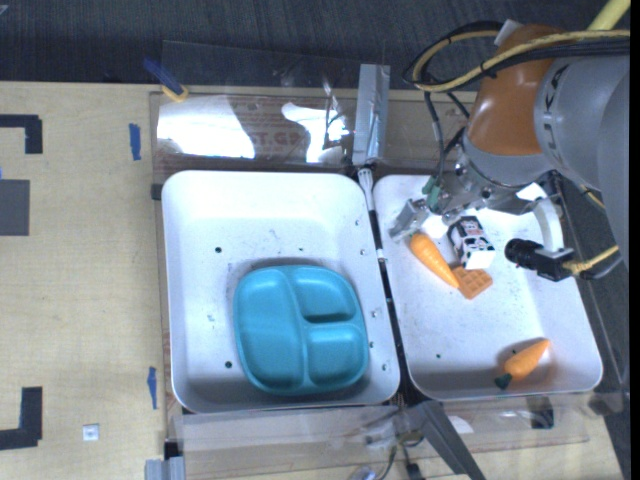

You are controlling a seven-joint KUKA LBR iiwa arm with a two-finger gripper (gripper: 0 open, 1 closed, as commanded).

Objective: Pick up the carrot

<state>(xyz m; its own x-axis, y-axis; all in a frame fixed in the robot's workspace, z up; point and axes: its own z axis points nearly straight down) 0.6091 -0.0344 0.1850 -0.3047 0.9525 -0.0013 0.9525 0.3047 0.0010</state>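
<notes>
An orange tapered carrot (pixel 436 259) lies slantwise in the upper left of the right bin (pixel 560 318), its lower end touching a small orange ridged piece (pixel 476 284). A second orange carrot-like item with a green end (pixel 526 357) rests near the bin's front right corner. My gripper (pixel 437 228) hangs just above the upper end of the tapered carrot. It is open, with one grey finger (pixel 405 218) to the carrot's left and the other finger (pixel 470 243) to its right. Nothing is held between them.
A teal divided plate (pixel 300 326) sits in the left bin (pixel 200 218). The grey arm with its orange band (pixel 515 108) and yellow cables overhang the right bin's back right. A black fitting (pixel 530 256) sticks out over the right bin.
</notes>
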